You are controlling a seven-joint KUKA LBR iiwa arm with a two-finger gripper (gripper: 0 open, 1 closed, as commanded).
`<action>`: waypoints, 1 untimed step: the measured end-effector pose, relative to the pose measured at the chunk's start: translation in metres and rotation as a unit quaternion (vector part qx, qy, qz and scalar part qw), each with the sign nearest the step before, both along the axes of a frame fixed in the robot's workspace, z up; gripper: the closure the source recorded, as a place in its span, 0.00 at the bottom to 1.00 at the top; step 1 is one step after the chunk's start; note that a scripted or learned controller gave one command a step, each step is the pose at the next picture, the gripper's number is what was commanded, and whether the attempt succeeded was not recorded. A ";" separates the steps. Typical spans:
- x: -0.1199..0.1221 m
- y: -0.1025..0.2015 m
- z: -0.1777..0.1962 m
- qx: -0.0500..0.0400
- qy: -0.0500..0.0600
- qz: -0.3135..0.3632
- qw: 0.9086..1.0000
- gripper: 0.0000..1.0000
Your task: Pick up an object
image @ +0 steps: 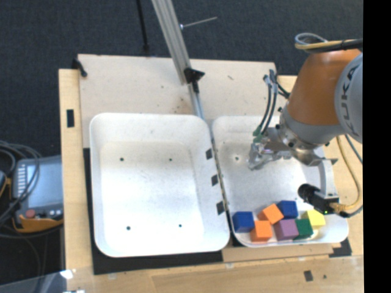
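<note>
Right bin (pixel 244 133), white speckled plastic: 7 matte cubes clustered at near edge, including blue cube (pixel 243 221). Gripper (pixel 259 158) above, fingers' state indiscernible.

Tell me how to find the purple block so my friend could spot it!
Look at the right white bin, the one under the robot arm, and go to its near edge, where a bunch of colored blocks huddle together. The purple block sits in the front row, between an orange block and a green block. It is the only purple one there.

Fixed overhead camera, slanted down, both bins (pixel 153 182) framed
</note>
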State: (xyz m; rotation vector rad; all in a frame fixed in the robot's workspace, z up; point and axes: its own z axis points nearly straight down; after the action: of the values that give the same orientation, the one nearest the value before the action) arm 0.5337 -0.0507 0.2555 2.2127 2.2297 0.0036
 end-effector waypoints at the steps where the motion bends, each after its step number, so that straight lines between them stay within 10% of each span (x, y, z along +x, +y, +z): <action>1: 0.014 0.046 -0.013 -0.001 0.001 -0.001 1.000 1.00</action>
State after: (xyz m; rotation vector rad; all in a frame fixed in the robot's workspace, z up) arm 0.5475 -0.0045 0.2422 2.2146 2.2280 0.0002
